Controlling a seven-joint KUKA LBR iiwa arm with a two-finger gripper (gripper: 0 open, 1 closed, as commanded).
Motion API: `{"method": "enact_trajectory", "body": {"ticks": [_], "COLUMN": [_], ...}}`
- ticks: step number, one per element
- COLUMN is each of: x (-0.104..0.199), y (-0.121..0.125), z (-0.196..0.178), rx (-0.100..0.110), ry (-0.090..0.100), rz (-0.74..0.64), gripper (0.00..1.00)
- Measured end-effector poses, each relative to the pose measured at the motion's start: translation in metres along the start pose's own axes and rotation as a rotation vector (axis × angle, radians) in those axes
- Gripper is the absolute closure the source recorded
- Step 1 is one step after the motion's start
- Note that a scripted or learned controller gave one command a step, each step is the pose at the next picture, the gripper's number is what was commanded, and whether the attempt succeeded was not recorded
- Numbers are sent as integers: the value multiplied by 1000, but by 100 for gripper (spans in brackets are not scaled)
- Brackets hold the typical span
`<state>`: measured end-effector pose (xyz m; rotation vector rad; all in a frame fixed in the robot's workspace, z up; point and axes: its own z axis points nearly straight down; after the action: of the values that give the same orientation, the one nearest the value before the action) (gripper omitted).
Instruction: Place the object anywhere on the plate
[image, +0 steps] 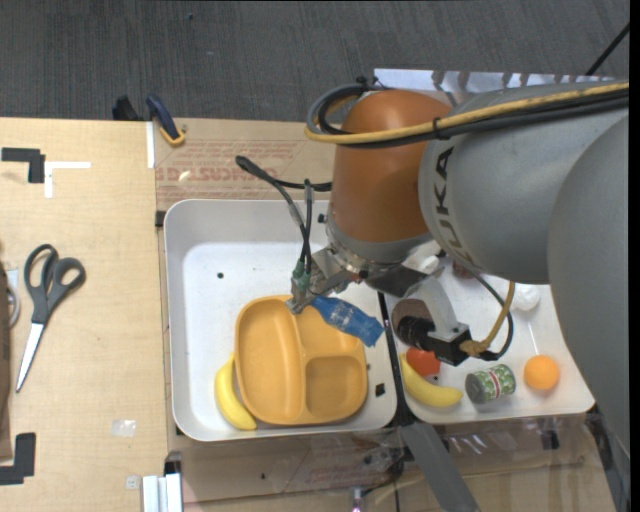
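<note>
The blue bottle (345, 318) lies on its side, long axis slanting from upper left to lower right, its upper-left end at the jaws (303, 290). It rests across the upper right rim of the yellow plate (290, 372). How far the jaws are open I cannot tell. The left bin (200, 300) holds the plate, with a banana (231, 400) under its left edge. The right bin (560, 400) holds another banana (432, 390), a can (490, 384) and an orange (541, 373). Scissors (42, 300) lie on the desk (90, 400)
</note>
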<state>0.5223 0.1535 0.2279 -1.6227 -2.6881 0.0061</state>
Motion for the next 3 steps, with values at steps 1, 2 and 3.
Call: {"method": "enact_trajectory", "body": {"ticks": [1,2,3], "x": [21,21,21], "y": [-33,-33,-32], "z": [-72,-72,-80], "rx": [-2,-2,1], "ry": [-1,-1,-3], "rz": [16,16,14], "gripper": [100,0,100]}}
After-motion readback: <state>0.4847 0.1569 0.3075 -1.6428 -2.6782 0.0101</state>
